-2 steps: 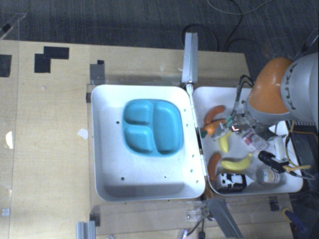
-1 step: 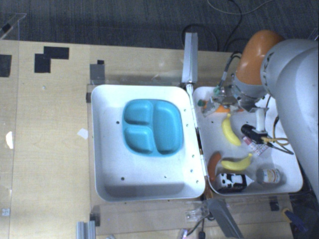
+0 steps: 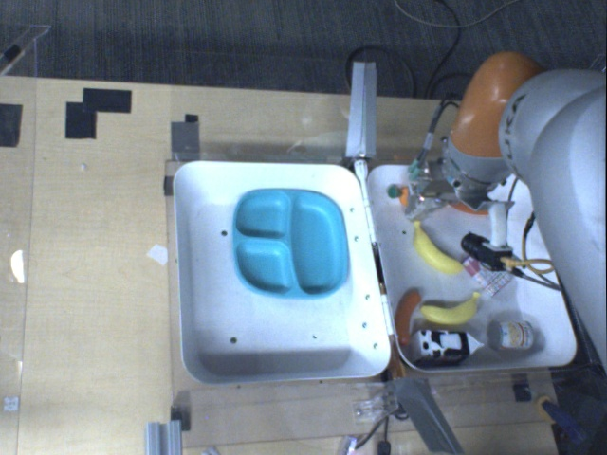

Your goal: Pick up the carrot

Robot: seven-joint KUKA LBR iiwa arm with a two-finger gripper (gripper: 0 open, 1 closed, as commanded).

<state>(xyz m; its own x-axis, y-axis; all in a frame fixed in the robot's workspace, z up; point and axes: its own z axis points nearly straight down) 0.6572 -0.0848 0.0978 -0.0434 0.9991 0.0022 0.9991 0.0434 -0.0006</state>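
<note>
Pale wooden tabletop (image 3: 95, 254) spreads under the two white bins, with dark carpet beyond it at twelve o'clock and a few black squares marked near its far left corner. On the left sits the left bin (image 3: 204, 339), and a blue divided tray (image 3: 289, 240) lies at its middle, three compartments facing up. Just beside it, at three o'clock, the right bin (image 3: 560, 344) holds the clutter.

I reach in from three o'clock, my grey arm and its orange band crossing the upper right of the view, and my gripper (image 3: 424, 190) hangs low over the far left corner of the right bin. Whether it is wide or narrow I cannot tell from this angle.

A small orange shape with a green spot, which I take for the carrot (image 3: 403, 195), lies at that same corner, just at nine o'clock of my gripper; I cannot tell whether we touch. From my gripper toward six o'clock lies a yellow banana (image 3: 434, 252), then a second banana (image 3: 450, 310) nearer the front wall. A reddish-brown sausage-like piece (image 3: 408, 313) rests along the bin's left wall, a black-and-white item (image 3: 442, 346) sits at the front, and a small jar (image 3: 510, 334) lies at its three o'clock.
</note>
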